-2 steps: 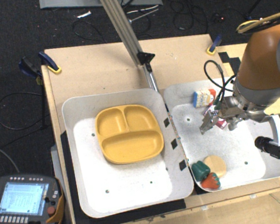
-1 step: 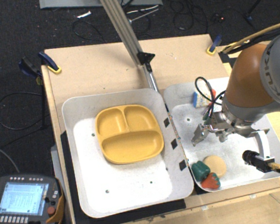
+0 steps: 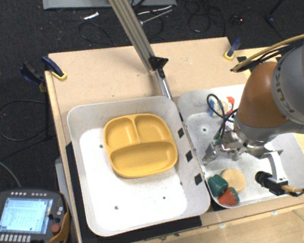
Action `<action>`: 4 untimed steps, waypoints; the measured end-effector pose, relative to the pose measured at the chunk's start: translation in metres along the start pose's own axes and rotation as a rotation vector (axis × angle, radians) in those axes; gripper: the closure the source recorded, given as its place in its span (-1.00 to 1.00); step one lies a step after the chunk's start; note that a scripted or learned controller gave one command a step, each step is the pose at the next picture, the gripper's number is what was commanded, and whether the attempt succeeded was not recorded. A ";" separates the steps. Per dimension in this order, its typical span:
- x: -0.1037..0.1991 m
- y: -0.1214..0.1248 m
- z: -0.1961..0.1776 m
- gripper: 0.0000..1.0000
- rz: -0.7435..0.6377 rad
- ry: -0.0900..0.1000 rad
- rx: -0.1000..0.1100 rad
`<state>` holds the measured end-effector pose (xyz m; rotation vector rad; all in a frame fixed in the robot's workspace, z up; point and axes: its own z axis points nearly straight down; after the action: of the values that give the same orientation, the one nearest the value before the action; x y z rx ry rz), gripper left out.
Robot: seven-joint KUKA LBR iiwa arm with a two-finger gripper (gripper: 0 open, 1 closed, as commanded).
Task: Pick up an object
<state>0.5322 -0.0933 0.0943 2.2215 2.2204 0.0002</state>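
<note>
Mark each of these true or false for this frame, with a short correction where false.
1. A yellow divided plate lies in the left bin. True.
2. The plate has two compartments. False: it has three, two small ones and one long one.
3. A green object and a red object lie near the front edge of the right bin. True.
4. The arm reaches over the left bin. False: it is over the right bin.
5. The teach pendant sits on the floor left of the bench. True.

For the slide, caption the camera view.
KUKA arm's gripper low in right bin above small toys; yellow divided plate in left bin.
</note>
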 end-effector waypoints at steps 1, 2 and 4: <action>0.000 0.001 -0.012 1.00 0.000 0.001 -0.002; -0.005 0.005 -0.074 1.00 -0.002 -0.001 -0.006; -0.003 0.001 -0.179 1.00 -0.004 -0.001 -0.005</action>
<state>0.5335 -0.0962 0.2734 2.2144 2.2217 0.0047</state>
